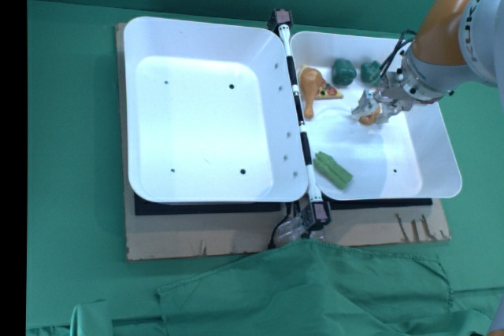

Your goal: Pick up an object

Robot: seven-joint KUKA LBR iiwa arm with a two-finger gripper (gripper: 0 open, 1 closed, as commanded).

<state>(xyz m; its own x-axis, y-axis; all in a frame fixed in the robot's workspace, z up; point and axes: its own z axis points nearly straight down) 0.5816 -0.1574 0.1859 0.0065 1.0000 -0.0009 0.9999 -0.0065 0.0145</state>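
My gripper [368, 111] reaches in from the right and is low over the right bin [425, 169], at its upper middle. A small orange object [370, 120] sits between its fingers, and they look shut on it. Left of it lie an orange toy drumstick [309, 90] and a small pizza slice [331, 93]. Two dark green lumps [343, 72] [370, 72] rest near the bin's far wall, the right one close beside the wrist. A light green vegetable piece [332, 170] lies near the bin's front left.
The left bin [157, 35] stands beside the right one, with a black and white divider rail [298, 102] between them. Both rest on a cardboard sheet [157, 244]. Green cloth [315, 287] bunches at the front.
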